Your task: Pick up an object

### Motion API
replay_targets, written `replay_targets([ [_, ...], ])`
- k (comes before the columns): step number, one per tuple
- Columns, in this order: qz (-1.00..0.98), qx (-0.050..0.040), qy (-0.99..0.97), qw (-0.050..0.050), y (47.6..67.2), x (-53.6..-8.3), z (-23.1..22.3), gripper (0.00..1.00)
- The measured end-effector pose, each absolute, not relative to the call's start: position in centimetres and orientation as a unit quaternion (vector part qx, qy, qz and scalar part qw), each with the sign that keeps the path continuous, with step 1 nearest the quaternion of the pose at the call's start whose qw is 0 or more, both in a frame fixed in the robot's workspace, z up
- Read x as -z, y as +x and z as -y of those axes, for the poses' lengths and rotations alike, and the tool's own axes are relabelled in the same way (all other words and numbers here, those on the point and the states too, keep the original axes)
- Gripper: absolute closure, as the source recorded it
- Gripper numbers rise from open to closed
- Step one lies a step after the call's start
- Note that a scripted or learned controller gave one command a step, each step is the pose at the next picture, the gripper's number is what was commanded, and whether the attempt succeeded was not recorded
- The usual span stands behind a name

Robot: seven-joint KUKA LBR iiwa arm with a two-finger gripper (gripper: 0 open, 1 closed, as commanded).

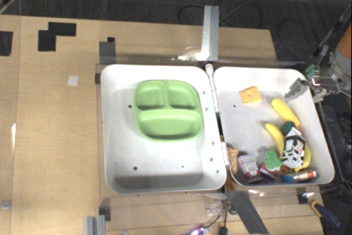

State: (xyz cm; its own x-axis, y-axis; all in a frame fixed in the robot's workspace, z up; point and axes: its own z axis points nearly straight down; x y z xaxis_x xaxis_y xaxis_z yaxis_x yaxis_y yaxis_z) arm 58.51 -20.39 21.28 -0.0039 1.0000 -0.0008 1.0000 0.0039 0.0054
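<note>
The right bin holds several small objects. A yellow cheese wedge lies near its back. One banana lies by the right wall and a second banana sits below it. A black-and-white carton stands at the front right, beside a green toy, a dark red packet and a red marker. My gripper hangs over the bin's back right corner, just above and to the right of the upper banana, with nothing seen in it.
The left bin carries a green divided plate near its middle. A metal post rises behind the wall between the bins. Cables and dark floor lie behind the bench.
</note>
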Motion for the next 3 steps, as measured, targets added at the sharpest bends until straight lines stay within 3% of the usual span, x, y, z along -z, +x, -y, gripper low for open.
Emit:
replay_targets([
  [1, -0.751, -0.0023, 0.66, 0.004, 58.8, -9.7, 20.5, 0.0],
  [2, -0.751, -0.0043, 0.66, 0.007, 59.0, -11.0, 20.4, 1.0],
  [3, -0.771, -0.0026, 0.637, 0.004, 61.4, -22.3, 13.1, 1.0],
])
